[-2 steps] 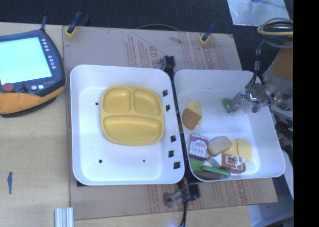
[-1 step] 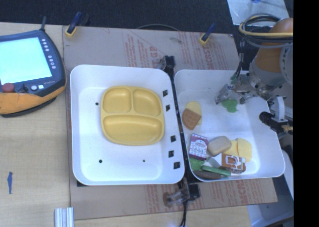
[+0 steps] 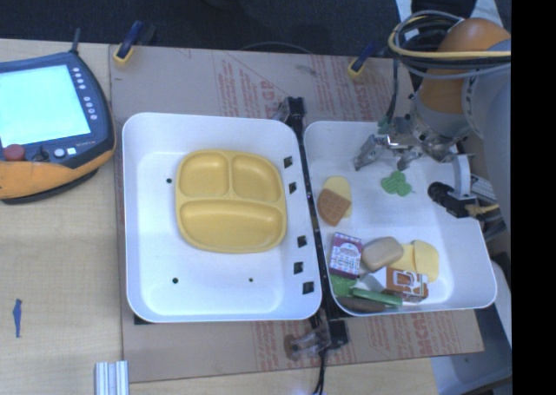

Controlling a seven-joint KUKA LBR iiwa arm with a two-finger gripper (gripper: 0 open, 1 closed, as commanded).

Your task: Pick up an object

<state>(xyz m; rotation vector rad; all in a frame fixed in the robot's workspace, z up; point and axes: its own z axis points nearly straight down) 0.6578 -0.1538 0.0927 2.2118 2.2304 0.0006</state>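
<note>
The arm (image 3: 452, 63) reaches in from the right, and its pincer (image 3: 388, 148) hangs over the far part of the right bin (image 3: 469, 285) with fingers spread wide and nothing between them. Just beside it, toward the near side, a small green piece (image 3: 397, 183) lies alone on bare white floor. A waffle-like toy (image 3: 334, 203) lies close to the bin's left wall. The remaining objects crowd the near edge — a red carton (image 3: 345, 254), a tan bun (image 3: 382, 253), a yellow wedge (image 3: 423, 259) and an orange packet (image 3: 407, 283), touching or overlapping. The middle of this bin is open. The left bin (image 3: 143, 211) holds a yellow divided tray (image 3: 231, 200) with white margin on all sides. A teach pendant (image 3: 48, 120) rests on the surface at the left.
</note>
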